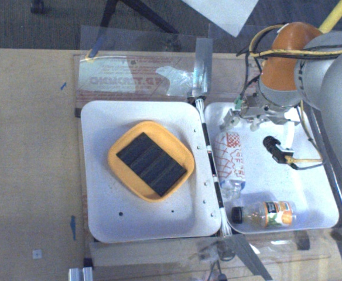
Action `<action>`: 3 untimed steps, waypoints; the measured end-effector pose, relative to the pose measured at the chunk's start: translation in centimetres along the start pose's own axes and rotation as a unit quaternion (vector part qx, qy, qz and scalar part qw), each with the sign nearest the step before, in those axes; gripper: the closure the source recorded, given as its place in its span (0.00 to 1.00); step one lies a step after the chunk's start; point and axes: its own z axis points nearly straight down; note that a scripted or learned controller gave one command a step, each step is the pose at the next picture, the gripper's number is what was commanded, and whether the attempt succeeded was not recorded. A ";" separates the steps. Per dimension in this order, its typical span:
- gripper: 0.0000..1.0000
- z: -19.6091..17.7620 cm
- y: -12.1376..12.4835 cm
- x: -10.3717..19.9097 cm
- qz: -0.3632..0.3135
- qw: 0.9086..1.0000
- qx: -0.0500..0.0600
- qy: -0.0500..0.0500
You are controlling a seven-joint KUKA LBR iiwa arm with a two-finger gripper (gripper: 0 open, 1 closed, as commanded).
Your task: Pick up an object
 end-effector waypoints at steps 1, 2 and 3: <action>0.00 2.1 -6.9 0.0 -0.009 1.000 -0.001 0.001; 0.00 0.7 -9.3 0.1 -0.075 0.997 -0.031 -0.007; 0.00 0.3 -9.8 0.0 -0.091 0.995 -0.038 -0.010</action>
